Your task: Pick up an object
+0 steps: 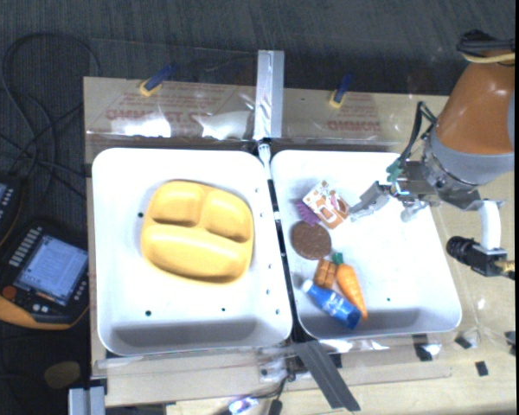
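Note:
The right bin (415,258) holds a small cluster of objects near its left side. A colourful snack packet (323,204) lies at the top, with a brown round disc (311,240) below it. Further down are an orange carrot (352,289), a small orange piece (326,272) and a blue packet (334,306). My gripper (384,207) hovers over the upper middle of this bin, just right of the snack packet. Its fingers are spread open with nothing between them.
A large yellow compartment tray (199,230) lies in the left bin (121,309). A divider rail (277,232) separates the bins. Bare floor in the right bin lies to the right of the cluster. A black handheld pendant (39,271) lies off the bench at left.

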### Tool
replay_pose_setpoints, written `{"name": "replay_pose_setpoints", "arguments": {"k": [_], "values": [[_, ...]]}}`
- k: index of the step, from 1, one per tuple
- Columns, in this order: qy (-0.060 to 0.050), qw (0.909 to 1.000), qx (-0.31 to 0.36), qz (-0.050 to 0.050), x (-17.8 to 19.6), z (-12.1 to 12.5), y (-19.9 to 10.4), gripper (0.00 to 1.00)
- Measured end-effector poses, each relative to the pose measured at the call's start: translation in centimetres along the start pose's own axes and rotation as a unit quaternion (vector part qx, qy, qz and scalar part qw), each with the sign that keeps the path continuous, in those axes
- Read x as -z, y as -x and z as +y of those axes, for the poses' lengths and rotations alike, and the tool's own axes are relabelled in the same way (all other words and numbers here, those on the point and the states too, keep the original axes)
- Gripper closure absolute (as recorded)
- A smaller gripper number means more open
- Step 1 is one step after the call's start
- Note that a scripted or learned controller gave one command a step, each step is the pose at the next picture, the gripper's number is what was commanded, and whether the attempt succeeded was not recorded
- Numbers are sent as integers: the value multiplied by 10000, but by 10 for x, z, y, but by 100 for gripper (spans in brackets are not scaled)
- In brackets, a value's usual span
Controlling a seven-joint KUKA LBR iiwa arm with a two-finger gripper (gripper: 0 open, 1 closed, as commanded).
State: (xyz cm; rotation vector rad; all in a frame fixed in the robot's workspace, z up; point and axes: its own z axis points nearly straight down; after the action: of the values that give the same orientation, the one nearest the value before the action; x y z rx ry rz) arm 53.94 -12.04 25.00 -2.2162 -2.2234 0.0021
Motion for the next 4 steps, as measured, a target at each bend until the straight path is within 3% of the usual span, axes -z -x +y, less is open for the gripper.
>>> {"name": "replay_pose_setpoints", "arguments": {"k": [1, 2, 3, 4], "values": [[46, 9681, 2504, -14, -151, 40, -5, 0], [14, 9735, 2288, 1, -123, 57, 8, 0], [13, 9863, 1652, 5, -148, 28, -11, 0], [71, 9873, 1584, -27, -160, -24, 4, 0]]}}
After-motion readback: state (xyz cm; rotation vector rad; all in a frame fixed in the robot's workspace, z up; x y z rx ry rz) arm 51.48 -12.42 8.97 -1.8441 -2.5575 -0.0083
